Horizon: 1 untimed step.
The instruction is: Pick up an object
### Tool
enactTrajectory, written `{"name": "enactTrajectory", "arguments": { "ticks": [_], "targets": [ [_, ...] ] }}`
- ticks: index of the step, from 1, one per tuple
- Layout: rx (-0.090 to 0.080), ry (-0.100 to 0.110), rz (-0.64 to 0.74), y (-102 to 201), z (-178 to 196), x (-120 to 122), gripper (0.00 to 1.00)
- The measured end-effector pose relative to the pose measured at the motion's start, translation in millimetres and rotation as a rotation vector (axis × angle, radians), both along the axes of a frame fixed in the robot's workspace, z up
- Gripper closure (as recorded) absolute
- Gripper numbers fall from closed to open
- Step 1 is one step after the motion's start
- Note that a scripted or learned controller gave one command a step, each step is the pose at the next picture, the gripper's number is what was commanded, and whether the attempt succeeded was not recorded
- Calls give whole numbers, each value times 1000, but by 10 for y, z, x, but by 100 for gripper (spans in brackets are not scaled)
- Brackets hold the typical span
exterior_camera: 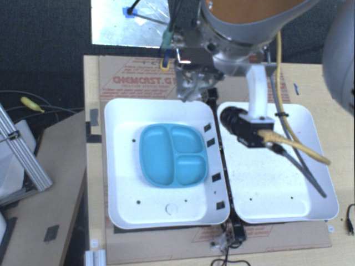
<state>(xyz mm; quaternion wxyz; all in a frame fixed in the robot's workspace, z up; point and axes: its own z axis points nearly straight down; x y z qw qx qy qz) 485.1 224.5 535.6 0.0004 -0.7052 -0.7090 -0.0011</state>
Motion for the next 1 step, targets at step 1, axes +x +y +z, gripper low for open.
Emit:
{"name": "enactTrajectory", "arguments": {
  "ticks": [1],
  "targets": [
    [-2,1,-9,-501,-132,16,100]
  ]
}}
